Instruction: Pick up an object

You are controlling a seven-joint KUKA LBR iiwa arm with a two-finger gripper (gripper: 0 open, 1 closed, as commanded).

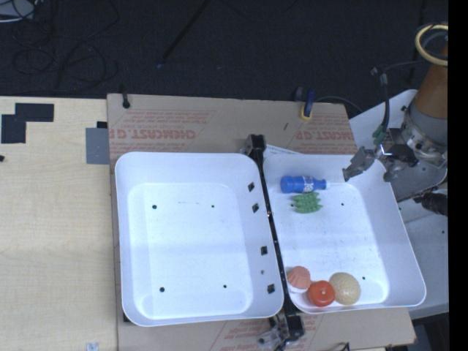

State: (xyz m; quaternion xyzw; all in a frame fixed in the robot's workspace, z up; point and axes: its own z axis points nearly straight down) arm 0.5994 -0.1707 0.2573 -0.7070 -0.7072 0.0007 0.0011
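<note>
Several small objects lie in the right bin (380,225). A blue bottle (301,184) lies on its side near the far edge, with a green knobbly item (307,203) just in front of it. In the near corner sit a pink shell-like piece (298,276), a red round fruit (320,293) and a beige ball (345,287), close together. My gripper (374,165) hangs over the bin's far right rim, to the right of the bottle. Its fingers (355,167) stand spread apart and open, with nothing between them.
The left bin (131,196) adjoins the right one along a black clip strip (263,218). Both rest on cardboard (183,126) over a pale wooden bench. Cables and a yellow hose run beside the arm at the right.
</note>
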